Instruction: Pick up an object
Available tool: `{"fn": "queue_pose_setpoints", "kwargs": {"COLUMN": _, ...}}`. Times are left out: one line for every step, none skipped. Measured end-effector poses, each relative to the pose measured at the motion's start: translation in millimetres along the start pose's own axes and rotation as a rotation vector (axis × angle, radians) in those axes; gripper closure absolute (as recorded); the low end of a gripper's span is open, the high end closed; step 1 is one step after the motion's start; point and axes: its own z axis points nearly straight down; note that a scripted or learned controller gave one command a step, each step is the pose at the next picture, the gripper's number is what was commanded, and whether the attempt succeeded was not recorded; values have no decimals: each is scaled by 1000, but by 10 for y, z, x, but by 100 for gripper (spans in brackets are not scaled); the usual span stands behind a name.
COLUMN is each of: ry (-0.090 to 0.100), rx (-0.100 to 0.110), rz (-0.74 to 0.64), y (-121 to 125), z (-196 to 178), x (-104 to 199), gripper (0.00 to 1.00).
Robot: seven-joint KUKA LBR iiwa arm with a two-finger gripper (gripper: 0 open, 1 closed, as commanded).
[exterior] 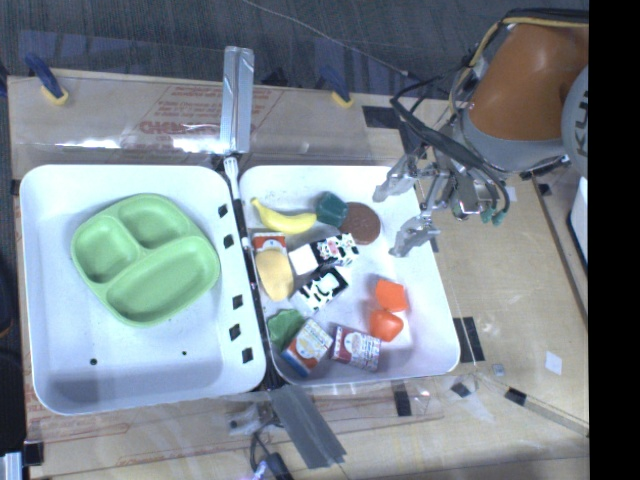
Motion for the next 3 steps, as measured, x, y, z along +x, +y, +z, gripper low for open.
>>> {"fn": "queue_pose_setpoints", "kwargs": {"ry": 14, "rx": -6, "rz": -17, "y": 159, "z": 1316, "x": -482, "gripper": 0}}
{"fn": "queue_pose_setpoints", "kwargs": {"ry": -22, "rx": 6, "rz": 101, "y": 509, "z": 1590, "x": -842, "gripper": 0}}
{"fn": "queue_pose_setpoints", "kwargs": {"ry": -8, "rx": 5, "rz": 34, "y": -226, "z": 1078, "x": -417, "gripper": 0}}
